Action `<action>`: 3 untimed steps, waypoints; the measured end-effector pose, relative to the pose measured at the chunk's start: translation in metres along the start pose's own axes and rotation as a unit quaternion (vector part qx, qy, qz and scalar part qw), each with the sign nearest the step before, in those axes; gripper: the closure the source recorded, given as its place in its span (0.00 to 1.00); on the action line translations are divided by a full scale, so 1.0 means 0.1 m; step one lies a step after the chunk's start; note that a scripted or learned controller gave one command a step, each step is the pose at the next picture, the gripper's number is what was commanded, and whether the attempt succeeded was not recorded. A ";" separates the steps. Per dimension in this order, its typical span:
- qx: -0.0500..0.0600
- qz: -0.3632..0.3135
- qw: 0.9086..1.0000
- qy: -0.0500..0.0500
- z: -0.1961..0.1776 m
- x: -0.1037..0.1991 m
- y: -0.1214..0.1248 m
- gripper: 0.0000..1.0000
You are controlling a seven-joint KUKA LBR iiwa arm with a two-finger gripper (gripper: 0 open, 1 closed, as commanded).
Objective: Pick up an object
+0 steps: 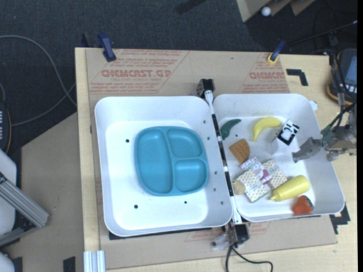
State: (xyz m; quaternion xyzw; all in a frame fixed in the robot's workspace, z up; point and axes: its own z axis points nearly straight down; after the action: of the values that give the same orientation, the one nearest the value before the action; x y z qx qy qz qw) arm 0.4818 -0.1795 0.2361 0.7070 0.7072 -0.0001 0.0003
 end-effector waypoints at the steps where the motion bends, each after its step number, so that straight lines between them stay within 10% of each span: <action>1: -0.005 0.000 1.000 -0.001 1.48 0.53 0.00 0.00; 2: -0.008 0.000 1.000 -0.002 1.36 0.53 0.02 1.00; 3: 0.000 -0.001 1.000 0.001 0.51 1.40 0.36 1.00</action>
State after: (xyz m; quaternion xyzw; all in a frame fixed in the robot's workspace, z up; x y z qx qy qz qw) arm 0.5182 -0.0397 0.1848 0.7064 0.7078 0.0006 -0.0001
